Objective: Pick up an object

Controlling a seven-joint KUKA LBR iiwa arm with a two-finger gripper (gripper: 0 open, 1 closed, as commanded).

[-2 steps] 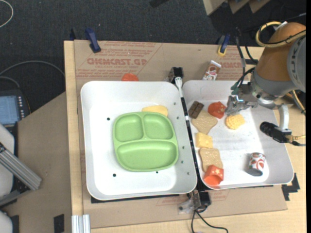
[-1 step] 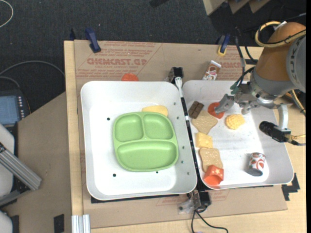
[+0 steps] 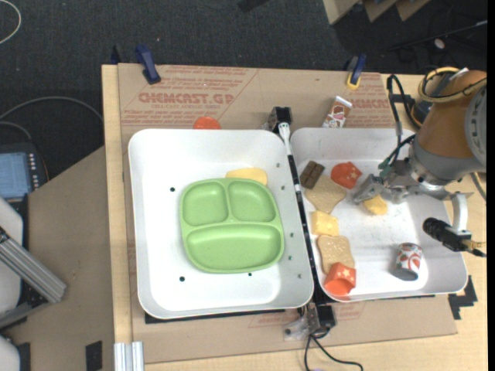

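Fingers of our gripper (image 3: 374,194) straddle a yellow block (image 3: 377,205) in the right bin (image 3: 433,284), whether clamped we cannot tell; a tomato (image 3: 346,175) sits at ten o'clock.

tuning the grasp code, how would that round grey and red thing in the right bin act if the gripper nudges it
The round thing looks rounded, so it would probably roll rather than slide. It lies near the bin's rim, which may stop it. It looks small, so likely light.
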